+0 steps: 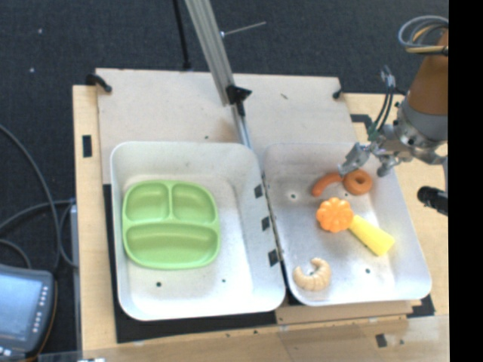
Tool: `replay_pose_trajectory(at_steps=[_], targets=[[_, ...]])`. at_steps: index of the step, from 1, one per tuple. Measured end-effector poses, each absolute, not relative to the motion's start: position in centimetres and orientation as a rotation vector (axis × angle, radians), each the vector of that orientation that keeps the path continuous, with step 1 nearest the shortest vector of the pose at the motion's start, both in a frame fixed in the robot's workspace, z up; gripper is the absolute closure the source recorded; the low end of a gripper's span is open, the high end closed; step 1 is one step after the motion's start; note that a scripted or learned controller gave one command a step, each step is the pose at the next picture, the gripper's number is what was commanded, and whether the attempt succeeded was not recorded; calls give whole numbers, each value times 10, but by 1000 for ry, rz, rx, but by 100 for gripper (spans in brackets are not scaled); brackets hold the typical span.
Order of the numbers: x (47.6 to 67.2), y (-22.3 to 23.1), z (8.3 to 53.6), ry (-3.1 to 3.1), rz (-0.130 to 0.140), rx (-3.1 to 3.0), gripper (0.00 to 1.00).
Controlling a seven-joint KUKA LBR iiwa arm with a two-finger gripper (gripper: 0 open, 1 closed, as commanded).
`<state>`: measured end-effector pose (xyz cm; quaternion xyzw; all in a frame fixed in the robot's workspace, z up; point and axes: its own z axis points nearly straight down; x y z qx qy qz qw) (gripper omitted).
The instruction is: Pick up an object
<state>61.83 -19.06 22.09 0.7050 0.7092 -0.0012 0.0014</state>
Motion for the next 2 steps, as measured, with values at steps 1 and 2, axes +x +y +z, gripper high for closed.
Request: replay_pose_trajectory(at_steps=[1, 2], targets=[[580, -223, 114, 2221, -9, 2228, 0], [538, -142, 100, 2231, -2, 2219, 0]])
